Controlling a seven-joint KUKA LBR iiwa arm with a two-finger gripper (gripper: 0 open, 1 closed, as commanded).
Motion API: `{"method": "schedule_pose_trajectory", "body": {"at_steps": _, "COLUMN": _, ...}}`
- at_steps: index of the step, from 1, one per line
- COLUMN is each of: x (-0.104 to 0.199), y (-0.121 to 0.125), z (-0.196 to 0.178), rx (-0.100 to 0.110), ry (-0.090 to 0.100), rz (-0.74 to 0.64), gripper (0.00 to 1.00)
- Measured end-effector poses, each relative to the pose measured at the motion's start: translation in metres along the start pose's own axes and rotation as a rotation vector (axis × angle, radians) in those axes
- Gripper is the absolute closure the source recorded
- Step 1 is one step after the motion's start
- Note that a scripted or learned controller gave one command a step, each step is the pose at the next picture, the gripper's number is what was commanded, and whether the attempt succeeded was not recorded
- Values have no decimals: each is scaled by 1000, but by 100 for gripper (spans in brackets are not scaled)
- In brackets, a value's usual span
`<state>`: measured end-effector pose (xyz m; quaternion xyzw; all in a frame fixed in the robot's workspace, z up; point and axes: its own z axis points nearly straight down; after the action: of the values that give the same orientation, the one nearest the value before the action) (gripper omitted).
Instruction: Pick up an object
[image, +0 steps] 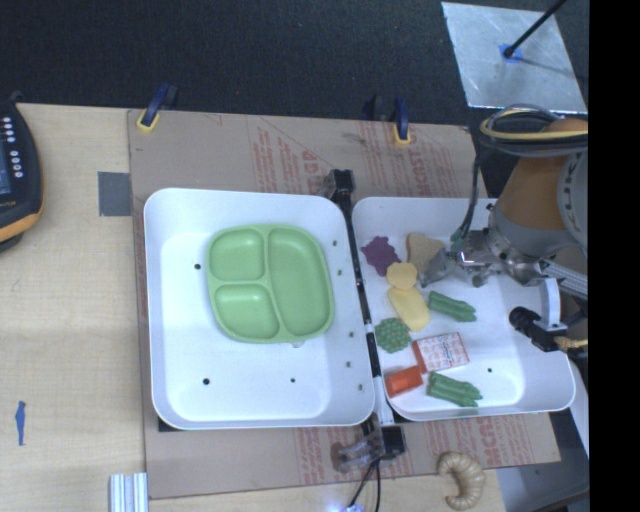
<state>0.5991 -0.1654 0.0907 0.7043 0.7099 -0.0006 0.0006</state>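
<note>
Currently left bin (175, 385) holds a green divided plate (270, 282). Right bin (535, 385) holds toy foods; yellow piece (408, 307) sits at 7 o'clock from gripper (440, 265), whose finger state cannot be told

Divided plate (270, 283) in left bin (175, 385); toy foods (409, 305) in right bin (540, 385).

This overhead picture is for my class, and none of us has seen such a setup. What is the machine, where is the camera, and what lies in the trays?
The camera looks down at a slant on a bench with two white bins. The arm, grey and orange, reaches in from the right; its pincer hangs over the right bin, among toy foods. I cannot tell if it holds anything. The left bin holds a green divided plate.
</note>
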Motion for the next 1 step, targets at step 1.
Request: {"method": "schedule_pose_trajectory", "body": {"at_steps": 1, "x": 29, "y": 61, "z": -45, "rx": -7, "ry": 1, "rz": -1, "gripper": 0}}
